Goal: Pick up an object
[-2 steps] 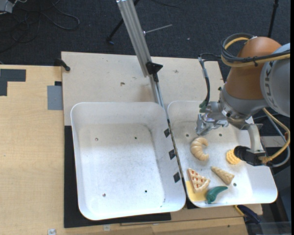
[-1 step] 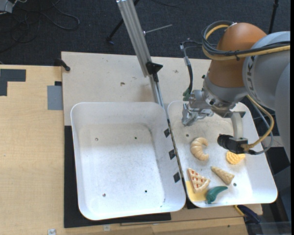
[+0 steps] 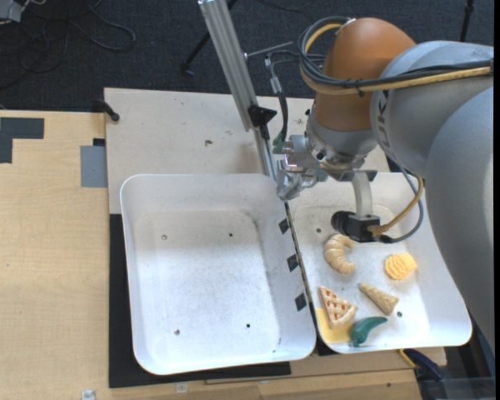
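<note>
In the right bin [image 3: 437, 327], several toy foods lie toward the near side: a tan croissant [image 3: 340, 253], a yellow ridged round piece [image 3: 400, 266], a tan cone [image 3: 378, 297], an orange-and-yellow wedge [image 3: 336, 307] and a green pepper-like piece [image 3: 367, 329]. My gripper [image 3: 288, 180] hangs over the far end of the wall between the two bins, well above and to the left of the croissant. Nothing is visibly held in it.
The left bin [image 3: 150, 215] sits beside the right one, and black clips [image 3: 293, 262] run along the shared wall. A slanted aluminium rail [image 3: 233, 65] comes down right beside the gripper. The grey arm [image 3: 450, 123] covers the right bin's far right corner.
</note>
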Robot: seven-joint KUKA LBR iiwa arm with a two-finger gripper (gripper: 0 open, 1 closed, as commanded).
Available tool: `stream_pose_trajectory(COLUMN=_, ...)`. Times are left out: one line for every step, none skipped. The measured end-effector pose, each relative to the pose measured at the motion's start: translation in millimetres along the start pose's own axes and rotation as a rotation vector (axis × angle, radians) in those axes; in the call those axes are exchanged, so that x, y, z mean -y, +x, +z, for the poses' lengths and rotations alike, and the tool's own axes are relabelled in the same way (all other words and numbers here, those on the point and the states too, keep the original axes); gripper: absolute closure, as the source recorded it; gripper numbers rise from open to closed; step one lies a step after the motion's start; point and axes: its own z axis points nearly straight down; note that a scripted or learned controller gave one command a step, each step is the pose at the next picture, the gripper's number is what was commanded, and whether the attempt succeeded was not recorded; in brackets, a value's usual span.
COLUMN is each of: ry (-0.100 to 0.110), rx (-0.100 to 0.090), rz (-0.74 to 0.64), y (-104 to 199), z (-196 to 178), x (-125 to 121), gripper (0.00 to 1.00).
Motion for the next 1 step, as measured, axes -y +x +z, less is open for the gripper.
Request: stream_pose_trajectory(ry=0.0, rx=0.001, rz=0.001, y=51.5, z=-0.9, x=-15.2, gripper=1.0)
